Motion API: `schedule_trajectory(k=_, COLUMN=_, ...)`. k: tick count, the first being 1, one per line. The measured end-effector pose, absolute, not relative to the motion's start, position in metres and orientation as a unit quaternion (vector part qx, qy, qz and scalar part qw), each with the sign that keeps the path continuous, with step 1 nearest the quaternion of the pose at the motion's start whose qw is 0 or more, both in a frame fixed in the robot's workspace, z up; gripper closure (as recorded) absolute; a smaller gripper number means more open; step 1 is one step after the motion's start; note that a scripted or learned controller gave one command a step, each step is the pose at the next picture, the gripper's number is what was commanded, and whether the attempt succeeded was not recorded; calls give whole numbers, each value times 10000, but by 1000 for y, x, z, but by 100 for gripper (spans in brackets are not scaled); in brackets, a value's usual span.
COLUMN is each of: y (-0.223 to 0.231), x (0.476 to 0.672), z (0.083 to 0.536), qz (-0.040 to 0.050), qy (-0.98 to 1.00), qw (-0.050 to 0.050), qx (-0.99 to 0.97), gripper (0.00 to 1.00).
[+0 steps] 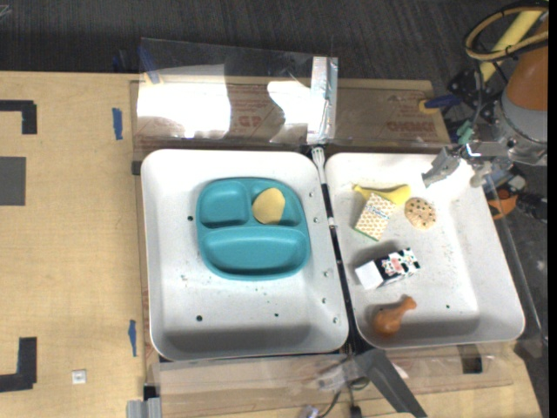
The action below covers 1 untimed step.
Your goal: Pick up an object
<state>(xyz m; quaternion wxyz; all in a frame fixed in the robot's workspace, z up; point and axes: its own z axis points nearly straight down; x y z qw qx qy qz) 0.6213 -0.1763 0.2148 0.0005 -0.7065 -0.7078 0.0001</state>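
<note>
I see the gripper (459, 165) at the upper right corner of the right bin (500, 273), hanging over its rim; two pale fingers (438, 169) point left and down, apart from each other with nothing between them, so released and touching no object that I can make out. The grey arm with its orange band (529, 84) comes in from the right edge. In the right bin: a yellow piece (387, 192) near the top, a checkered yellow-white packet (373, 216) just below and touching it, a round cookie-like disc (420, 212) just beside to the right and nearest the fingers but apart from them, a black-and-white block (392, 266) lower down, and an orange-brown drumstick shape (392, 314) near the bottom wall. The left bin (170, 259) carries a teal divided tray (252, 242) with a yellow lump (268, 205) in its upper right compartment. Print on the packet and block is too small to read. Red writing on the cardboard (261, 111) behind the bins on the surface (61, 233) is washed out by glare, not legible.
</note>
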Motion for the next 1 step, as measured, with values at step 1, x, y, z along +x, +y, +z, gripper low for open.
schedule_trajectory(k=1, y=-179, x=593, z=88, qz=-18, qy=-7496, qw=-31, qx=-6619, gripper=0)
